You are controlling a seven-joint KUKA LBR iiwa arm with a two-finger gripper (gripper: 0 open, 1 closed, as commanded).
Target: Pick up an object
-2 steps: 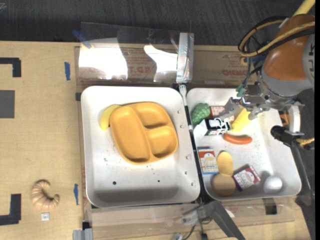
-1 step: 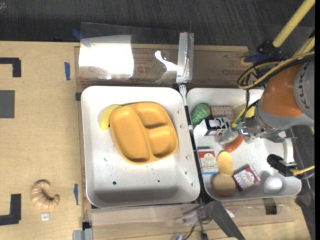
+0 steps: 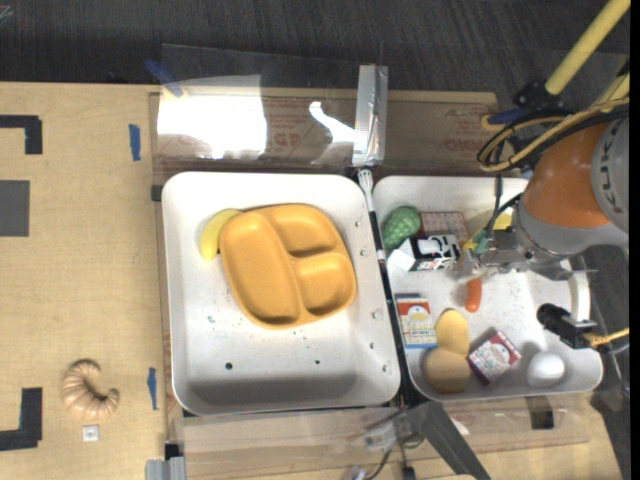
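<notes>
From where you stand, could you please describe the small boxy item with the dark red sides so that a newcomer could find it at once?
Start at the right white bin and go to its near edge. There, between a tan rounded piece on its left and a white egg-like ball on its right, sits the small box. It is the only angular item of the three, tilted, with dark red sides and a pale printed top.

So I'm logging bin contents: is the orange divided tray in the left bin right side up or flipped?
Flipped: the orange divided tray shows rounded bulging compartments, resting in the left bin.
</notes>
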